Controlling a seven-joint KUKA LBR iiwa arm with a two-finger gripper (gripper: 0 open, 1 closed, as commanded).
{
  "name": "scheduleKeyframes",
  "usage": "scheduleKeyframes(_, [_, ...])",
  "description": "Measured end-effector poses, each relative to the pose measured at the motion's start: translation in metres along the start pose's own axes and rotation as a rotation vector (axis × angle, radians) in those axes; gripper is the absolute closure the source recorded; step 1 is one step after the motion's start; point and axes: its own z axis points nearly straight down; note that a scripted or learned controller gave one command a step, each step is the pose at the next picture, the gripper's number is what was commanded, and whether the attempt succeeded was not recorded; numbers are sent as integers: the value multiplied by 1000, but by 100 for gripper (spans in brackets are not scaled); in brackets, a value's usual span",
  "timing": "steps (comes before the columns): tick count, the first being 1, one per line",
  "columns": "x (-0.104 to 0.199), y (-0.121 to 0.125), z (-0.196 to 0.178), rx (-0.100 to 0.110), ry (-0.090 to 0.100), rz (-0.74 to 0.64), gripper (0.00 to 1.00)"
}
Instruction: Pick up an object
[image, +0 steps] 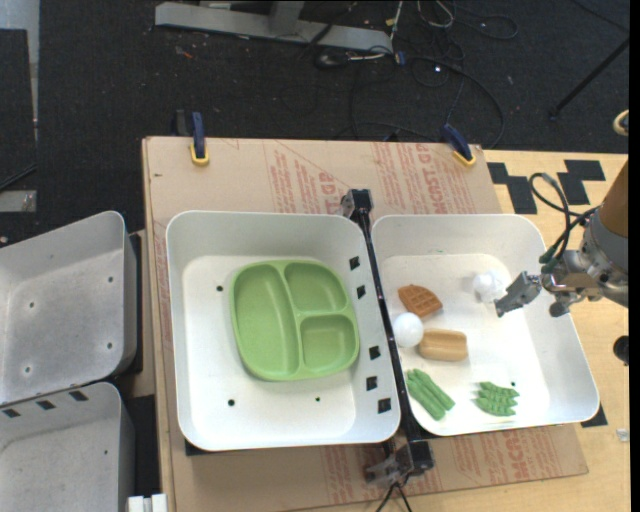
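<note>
The gripper (518, 295) hangs over the right bin (560, 350), just right of a small white ball (486, 285) that lies near the bin's upper middle. Whether its fingers are spread or closed cannot be told from this view; nothing is seen between them, so no object counts as held.

Candidate objects, located relative to the white ball:
- Waffle piece (420, 300): left of the ball and slightly below, well apart.
- White egg (407, 328): further left and below, against the bin's left wall.
- Bread roll (443, 345): below and left, just beside the egg.
- Green pea pod (430, 393): well below and left.
- Leafy green piece (496, 398): well below, near the bin's front slope.

A green divided plate (297, 318) lies in the left bin (200, 400), far left of the ball.

Risks from this position:
1. The ball is the nearest target. It is round and smooth; an off-centre closure probably squeezes it out sideways and it rolls away.
2. The ball appears pale against the white bin floor, so its edge is poorly defined; a descent may land beside it.
3. The egg and roll lie close together; a grasp there may catch both or push one against the wall.
4. The flat green pieces sit low; fingers may close above them or strike the floor.
</note>
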Motion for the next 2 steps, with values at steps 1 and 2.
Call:
scheduleKeyframes(1, [0, 3, -6, -12, -3, -3, 0])
scheduleKeyframes(2, [0, -6, 41, -7, -1, -1, 0])
